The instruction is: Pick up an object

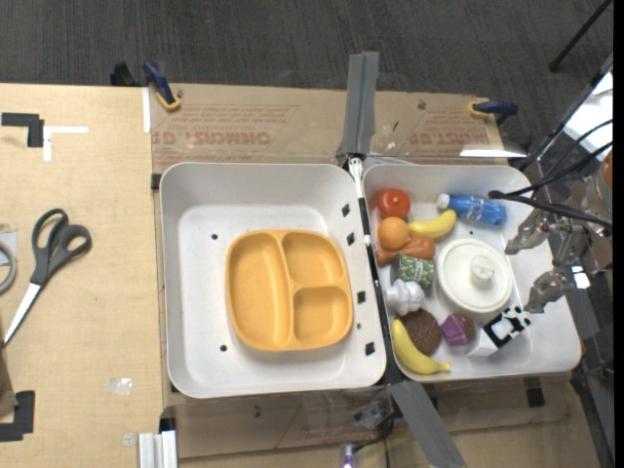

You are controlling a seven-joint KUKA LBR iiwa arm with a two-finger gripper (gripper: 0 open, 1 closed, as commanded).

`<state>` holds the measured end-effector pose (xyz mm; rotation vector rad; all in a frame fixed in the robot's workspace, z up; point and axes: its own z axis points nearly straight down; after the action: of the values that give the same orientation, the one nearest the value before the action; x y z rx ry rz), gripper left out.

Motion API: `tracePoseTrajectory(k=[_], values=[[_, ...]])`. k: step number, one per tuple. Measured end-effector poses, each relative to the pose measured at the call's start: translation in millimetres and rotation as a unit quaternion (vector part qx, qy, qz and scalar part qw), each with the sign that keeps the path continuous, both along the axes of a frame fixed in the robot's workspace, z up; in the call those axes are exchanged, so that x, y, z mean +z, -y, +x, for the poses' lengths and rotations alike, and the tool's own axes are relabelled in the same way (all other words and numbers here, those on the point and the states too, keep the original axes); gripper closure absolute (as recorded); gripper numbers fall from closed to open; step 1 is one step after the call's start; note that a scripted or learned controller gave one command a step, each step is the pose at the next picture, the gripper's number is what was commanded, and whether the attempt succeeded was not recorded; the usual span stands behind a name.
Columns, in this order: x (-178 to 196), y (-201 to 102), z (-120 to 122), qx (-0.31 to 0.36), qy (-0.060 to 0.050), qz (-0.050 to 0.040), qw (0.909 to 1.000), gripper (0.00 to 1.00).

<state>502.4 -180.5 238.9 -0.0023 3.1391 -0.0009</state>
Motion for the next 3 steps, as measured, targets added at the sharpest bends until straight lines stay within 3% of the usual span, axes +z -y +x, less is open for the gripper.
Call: tracePoseTrajectory(k=[1, 2, 3], values=[[-119.5, 13.7, 66.1, 0.041, 0.005, -0.0018, 0.9991, 0.0], [-133.9, -64.3, 107.2, -0.015, 0.009, -0.0003, 0.9998, 0.0], [-134.4, -77.5, 107.1, -0.038, 0.009, -0.0048, 0.9992, 0.0]])
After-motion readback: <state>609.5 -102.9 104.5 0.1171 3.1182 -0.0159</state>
